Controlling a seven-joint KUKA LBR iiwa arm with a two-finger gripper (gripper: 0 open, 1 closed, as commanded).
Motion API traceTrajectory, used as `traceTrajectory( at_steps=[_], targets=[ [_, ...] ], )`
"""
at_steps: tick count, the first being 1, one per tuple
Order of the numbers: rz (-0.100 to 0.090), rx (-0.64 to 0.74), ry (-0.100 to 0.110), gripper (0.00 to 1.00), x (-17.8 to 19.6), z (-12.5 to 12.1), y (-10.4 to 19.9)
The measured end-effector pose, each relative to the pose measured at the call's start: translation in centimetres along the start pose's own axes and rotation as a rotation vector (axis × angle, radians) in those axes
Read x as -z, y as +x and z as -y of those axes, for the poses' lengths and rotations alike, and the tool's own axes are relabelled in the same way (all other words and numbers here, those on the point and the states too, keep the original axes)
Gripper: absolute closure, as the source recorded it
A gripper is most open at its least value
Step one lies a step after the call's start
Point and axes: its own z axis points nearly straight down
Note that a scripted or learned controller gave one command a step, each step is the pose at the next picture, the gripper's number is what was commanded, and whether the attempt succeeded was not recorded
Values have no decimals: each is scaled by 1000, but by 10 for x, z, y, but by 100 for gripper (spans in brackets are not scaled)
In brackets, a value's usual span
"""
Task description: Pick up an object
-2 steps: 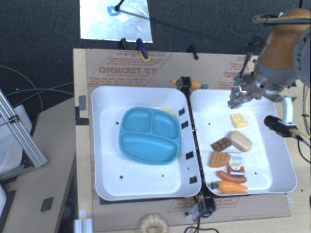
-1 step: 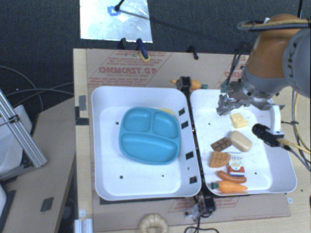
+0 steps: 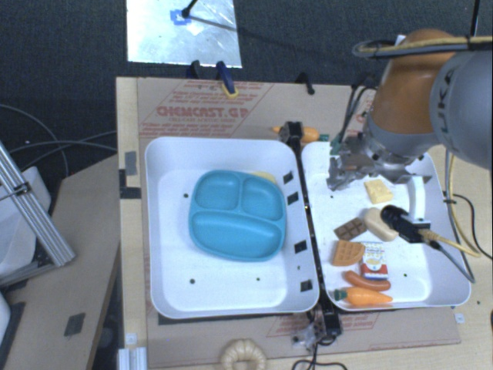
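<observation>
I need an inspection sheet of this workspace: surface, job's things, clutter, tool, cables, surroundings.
Surface: brown board bearing left bin and right bin.
Job's things: in right bin, cheese slice, chocolate piece, waffle, small carton, sausage, carrot.
Clutter: blue divided plate in left bin.
Tool: tool low over right bin's back left; finger state unclear.
Cables: black cables at left.
Surroundings: shiny sheet behind the board.
</observation>
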Motion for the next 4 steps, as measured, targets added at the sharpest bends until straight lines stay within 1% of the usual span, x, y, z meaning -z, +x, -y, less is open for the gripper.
traceTrajectory(
  at_steps=[1, 2, 3, 4],
  targets=[
    [1, -2, -1, 100, -6, -2, 11],
    [2, -8, 0, 100, -16, -4, -7],
    [1, -4, 0, 100, -19, 1, 2],
    [1, -6, -2, 100, -15, -8, -3]
  ],
)
